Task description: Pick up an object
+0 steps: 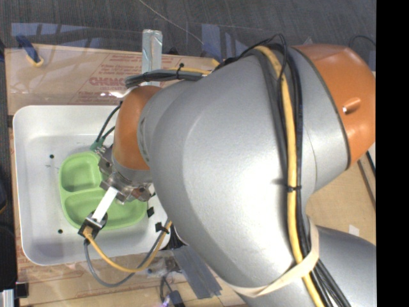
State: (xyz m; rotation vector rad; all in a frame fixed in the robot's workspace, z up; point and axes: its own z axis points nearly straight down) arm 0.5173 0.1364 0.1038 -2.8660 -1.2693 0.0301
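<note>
over the white bin (pixel 29 171), my claw (pixel 125 185) at a green dish (pixel 77 178)
my grey arm (pixel 243 171) covers the claw, so i cannot tell whether it is spread or pressed together; the two-part dish lies on the bin floor beneath it, and a silvery can (pixel 152 48) stands beyond.

We seem to be in a robotics lab. A large grey industrial arm with an orange band (pixel 255 171), strung with black and yellow cables (pixel 285 139), leans over a shallow white plastic bin (pixel 32 133). The bin sits on a brown counter (pixel 64 69) under taped clear sheeting, with grey carpet floor (pixel 77 5) beyond.
</note>
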